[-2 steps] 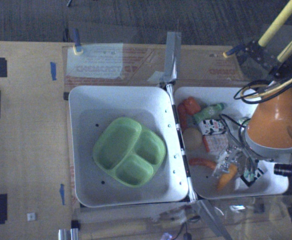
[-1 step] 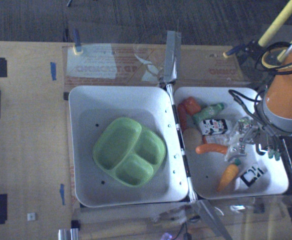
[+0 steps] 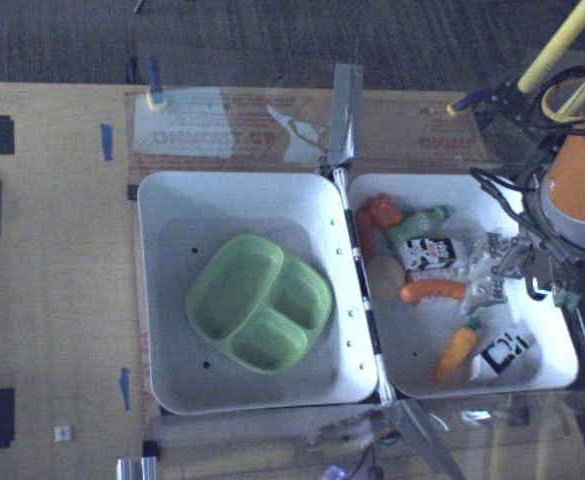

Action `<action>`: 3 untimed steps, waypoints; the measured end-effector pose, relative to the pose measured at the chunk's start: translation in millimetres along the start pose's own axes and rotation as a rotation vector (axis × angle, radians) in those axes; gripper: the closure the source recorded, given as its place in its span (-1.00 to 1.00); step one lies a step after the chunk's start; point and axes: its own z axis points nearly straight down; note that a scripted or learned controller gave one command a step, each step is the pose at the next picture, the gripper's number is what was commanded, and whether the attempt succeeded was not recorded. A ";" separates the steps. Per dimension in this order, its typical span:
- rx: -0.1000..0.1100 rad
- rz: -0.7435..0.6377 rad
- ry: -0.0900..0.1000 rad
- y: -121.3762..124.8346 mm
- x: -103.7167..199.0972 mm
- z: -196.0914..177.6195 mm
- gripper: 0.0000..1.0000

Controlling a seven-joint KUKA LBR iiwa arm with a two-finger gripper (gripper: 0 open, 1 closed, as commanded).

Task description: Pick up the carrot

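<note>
Two white bins sit side by side on my tan bench, dark carpet beyond it. I see the carrot lying in the right bin, near its front. My gripper hovers above it by a longer orange piece. The left bin holds a green divided tray.

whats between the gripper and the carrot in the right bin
Only bare white bin floor, as the camera view shows: the gripper hovers just above the carrot.
</note>
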 end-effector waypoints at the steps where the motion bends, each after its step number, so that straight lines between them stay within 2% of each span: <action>1: 0.000 0.000 0.000 -0.2 0.0 0.1 -1.00; 2: 0.000 0.084 0.005 -22.8 -1.5 148.3 -1.00; 3: 0.000 0.091 0.001 -4.5 0.9 180.6 -1.00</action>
